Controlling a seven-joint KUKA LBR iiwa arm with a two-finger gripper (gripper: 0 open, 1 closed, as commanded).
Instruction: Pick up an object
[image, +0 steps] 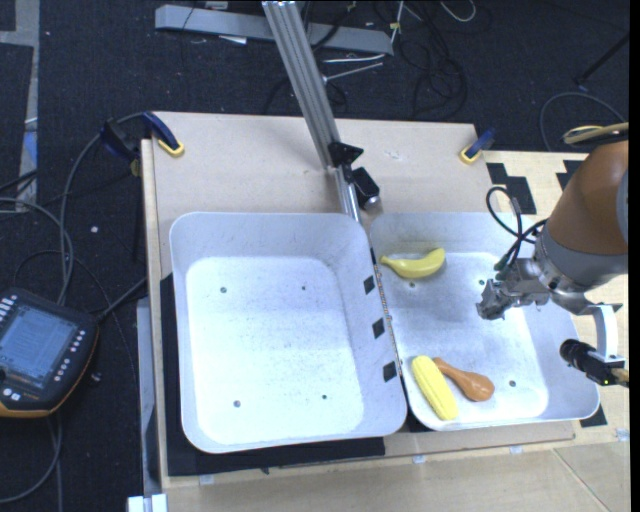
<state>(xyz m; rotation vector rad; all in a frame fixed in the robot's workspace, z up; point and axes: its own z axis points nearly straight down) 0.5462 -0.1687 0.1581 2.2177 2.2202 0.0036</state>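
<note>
bench (250, 160) bears two white bins (200, 240)

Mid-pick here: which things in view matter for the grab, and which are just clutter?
Job: gripper; banana, corn cob and orange drumstick-shaped toy, all in the right bin.

Clutter: left bin, handheld pendant, yellow corner clamps, floor cables.

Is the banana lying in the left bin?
No, the banana lies in the right bin, near its far edge.
</note>
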